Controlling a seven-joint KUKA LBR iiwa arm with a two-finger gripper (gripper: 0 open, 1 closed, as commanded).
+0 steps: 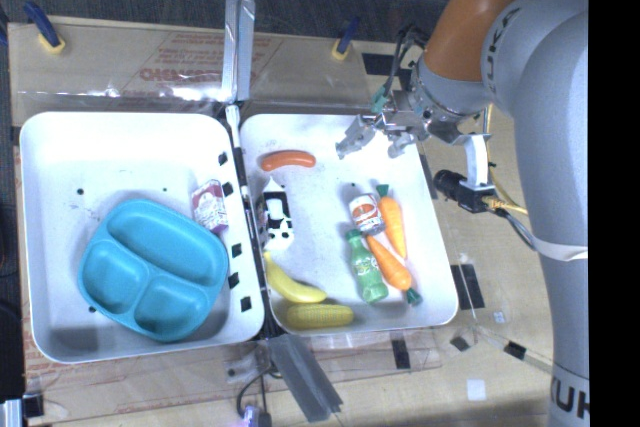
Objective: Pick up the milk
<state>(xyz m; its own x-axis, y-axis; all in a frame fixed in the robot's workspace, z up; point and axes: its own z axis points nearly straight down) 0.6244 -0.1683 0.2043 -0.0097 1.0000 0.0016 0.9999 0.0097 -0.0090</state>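
Right bin (pixel 330 130): milk (pixel 277 218) carton, cow-patterned black-white, by left wall.

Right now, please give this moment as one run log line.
gripper: open, above right bin | milk: in right bin, at left wall, not held | step: pick not done

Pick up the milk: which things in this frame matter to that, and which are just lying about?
Job:
- milk carton, black-and-white cow pattern, right bin, by the divider
- pincer, fingers spread, above the right bin's far end

Lying about:
- sausage
- two carrots
- green bottle
- banana
- corn cob
- blue divided plate, left bin
- small can
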